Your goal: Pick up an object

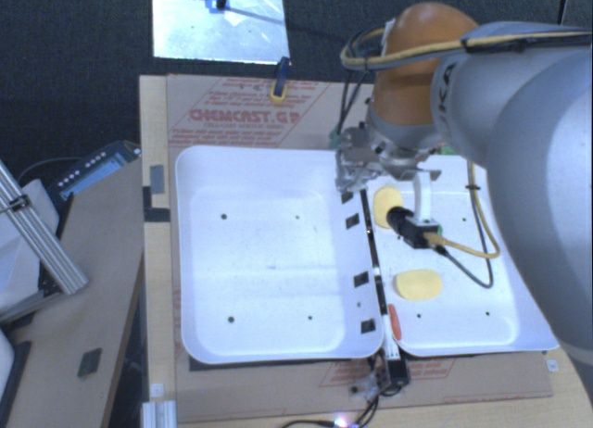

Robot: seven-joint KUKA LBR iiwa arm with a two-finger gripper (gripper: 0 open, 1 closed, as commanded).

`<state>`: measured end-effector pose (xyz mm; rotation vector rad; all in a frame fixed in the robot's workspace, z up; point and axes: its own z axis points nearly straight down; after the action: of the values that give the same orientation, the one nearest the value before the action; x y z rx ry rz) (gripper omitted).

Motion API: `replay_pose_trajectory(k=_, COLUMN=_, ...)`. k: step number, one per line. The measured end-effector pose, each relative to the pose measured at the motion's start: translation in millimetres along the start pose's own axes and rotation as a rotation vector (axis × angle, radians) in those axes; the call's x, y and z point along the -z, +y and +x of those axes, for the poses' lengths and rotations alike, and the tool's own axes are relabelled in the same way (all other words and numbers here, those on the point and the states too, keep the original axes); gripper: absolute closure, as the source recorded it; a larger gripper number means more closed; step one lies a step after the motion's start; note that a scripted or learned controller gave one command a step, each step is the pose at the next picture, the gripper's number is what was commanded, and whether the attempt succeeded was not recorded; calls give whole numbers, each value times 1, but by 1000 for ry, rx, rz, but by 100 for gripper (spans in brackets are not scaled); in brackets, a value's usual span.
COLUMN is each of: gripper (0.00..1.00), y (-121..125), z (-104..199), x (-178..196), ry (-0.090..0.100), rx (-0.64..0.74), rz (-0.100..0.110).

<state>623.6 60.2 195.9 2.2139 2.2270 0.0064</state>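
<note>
Orange piece (pixel 395 321) (yellow disc (pixel 419 284)) in right bin (pixel 482 329)

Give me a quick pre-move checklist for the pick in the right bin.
1. Targets present: yellow disc lies flat in the right bin; second yellow piece sits under the wrist. Ok.
2. Gripper over the bin: it sits at the divider between bins. Not ok.
3. Finger state: cannot tell.
4. Object held: none seen between fingers. Not ok.
5. Cable hangs over the right bin, near the disc. Not ok.
</note>
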Motion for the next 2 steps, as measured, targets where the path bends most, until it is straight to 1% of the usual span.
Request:
replay_pose_trajectory(k=1, gripper=100, y=-10, z=-49, x=98, ry=-3, rx=-8, rz=-9)
replay_pose_trajectory(k=2, gripper=100, y=-40, z=-62, x=211, ry=-2, rx=-4, rz=-12)
